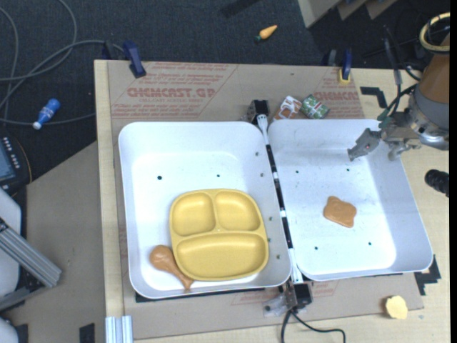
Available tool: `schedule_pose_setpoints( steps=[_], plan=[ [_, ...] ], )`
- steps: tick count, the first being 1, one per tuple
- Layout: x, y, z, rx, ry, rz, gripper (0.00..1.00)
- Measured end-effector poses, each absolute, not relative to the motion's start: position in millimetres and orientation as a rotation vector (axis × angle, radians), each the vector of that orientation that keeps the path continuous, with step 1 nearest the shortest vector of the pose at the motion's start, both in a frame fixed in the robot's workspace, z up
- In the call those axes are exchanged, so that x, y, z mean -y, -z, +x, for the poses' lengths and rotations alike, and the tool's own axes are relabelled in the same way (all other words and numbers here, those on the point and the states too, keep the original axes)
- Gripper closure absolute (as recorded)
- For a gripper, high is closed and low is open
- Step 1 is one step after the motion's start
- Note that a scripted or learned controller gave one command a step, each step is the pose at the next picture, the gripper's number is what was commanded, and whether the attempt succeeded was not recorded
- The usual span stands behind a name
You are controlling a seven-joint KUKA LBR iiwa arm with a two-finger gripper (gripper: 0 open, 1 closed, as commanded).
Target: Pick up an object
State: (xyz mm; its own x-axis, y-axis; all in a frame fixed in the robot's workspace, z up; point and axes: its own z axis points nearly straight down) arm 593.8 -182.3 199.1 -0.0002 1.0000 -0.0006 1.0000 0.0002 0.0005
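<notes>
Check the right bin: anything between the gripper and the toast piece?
Nothing. The camera view shows bare white bin floor between the gripper near the top edge and the toast piece lower down.

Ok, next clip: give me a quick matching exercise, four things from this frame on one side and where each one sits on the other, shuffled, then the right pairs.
Things:
1. yellow divided plate
2. toast-shaped piece
3. drumstick-shaped toy
4. gripper

Places:
A. in the right bin, near its middle
B. over the right bin's far right corner
C. in the left bin, in its near half
D. in the left bin, tucked against the plate's near left edge

Pairs: 1-C, 2-A, 3-D, 4-B
</notes>
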Motion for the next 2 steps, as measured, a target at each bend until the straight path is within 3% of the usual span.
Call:
schedule_pose_setpoints(
  steps=[1,2],
  plan=[
    [155,-133,522.6,-2.228,0.007,2.231,0.0],
    [131,-82,526.2,-2.224,0.001,2.22,0.0]
  ],
)
